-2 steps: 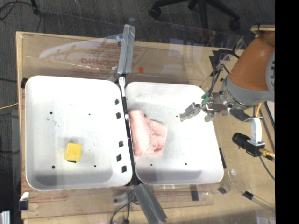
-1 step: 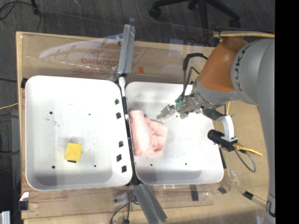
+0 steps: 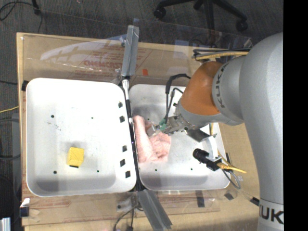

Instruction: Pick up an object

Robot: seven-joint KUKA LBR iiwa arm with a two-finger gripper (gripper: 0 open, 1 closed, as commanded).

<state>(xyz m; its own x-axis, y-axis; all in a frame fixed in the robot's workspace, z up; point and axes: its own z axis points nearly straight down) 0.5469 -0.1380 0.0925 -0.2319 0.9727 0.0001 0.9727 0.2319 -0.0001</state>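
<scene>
Over the right bin [image 3: 144,177] the arm [image 3: 226,90] reaches down to a pink, crumpled object [image 3: 151,146] lying against the bin's left wall — the gripper [image 3: 166,127] sits at its upper edge, its state impossible to tell — while a yellow block [image 3: 75,156] rests in the left bin [image 3: 43,186].

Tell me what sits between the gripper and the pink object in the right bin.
Nothing visible does. The gripper is right at the upper edge of the pink object, which lies against the right bin's left wall. The arm's wrist hides the fingers.
</scene>
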